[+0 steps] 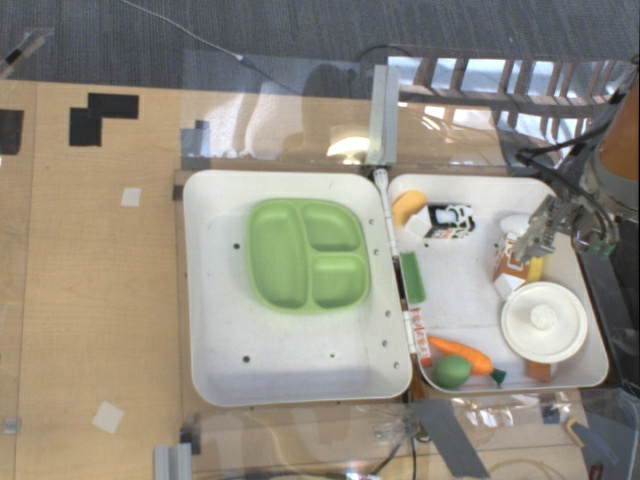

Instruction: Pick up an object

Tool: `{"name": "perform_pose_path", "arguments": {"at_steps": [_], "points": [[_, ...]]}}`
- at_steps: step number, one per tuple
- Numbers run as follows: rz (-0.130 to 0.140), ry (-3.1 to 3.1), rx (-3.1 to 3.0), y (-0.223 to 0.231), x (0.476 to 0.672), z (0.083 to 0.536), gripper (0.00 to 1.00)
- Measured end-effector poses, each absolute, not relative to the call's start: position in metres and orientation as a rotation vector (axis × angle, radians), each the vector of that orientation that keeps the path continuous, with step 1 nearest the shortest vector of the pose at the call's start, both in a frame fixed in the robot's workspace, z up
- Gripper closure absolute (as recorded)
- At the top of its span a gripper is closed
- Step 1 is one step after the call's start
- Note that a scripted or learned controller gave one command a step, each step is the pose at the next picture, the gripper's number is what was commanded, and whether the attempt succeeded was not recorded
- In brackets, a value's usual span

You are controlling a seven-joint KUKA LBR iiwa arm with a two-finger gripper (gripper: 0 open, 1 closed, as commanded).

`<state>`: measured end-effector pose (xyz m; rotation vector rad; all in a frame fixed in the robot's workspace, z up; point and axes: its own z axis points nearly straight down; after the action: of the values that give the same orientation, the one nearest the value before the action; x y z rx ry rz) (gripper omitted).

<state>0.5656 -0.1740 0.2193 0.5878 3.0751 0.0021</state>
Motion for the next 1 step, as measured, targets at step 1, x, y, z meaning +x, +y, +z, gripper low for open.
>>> {"name": "perform_pose_path", "arguments": {"at_steps": [1], "points": [[-0.001, 3.105, 0.38, -0.2029, 0.5484, 0.0998, 1.0]]}}
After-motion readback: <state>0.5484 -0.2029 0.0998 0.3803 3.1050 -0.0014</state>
